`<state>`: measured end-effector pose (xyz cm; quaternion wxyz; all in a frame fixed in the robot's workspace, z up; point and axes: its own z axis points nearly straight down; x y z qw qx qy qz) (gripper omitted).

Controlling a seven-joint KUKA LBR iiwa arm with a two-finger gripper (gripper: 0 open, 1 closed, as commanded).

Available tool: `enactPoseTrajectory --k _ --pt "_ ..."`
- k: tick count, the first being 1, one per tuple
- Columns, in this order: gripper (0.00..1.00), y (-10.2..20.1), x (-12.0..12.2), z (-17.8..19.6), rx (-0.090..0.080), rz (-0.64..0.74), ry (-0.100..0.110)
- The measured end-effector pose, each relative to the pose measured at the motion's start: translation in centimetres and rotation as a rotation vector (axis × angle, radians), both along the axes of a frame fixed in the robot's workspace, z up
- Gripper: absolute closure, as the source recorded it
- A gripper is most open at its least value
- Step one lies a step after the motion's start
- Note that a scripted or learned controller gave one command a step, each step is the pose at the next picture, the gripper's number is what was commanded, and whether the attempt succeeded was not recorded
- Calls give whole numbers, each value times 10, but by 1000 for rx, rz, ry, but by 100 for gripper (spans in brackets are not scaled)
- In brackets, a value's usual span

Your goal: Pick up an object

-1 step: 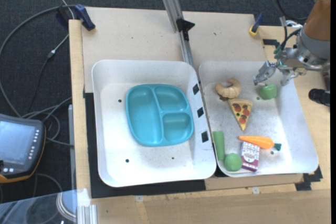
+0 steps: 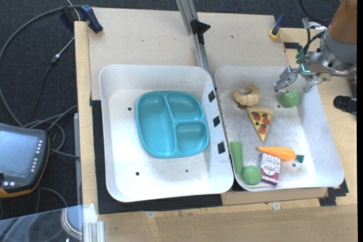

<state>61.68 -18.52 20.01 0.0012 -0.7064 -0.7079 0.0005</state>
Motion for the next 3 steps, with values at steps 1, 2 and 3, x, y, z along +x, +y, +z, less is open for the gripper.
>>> enactPoseTrajectory --k 1,2,3 --pt "0 5 6 -59 1 1 3" --pt "0 6 8 -108 0 -1 -3" --pt "100 6 8 -95 -1 0 -4"
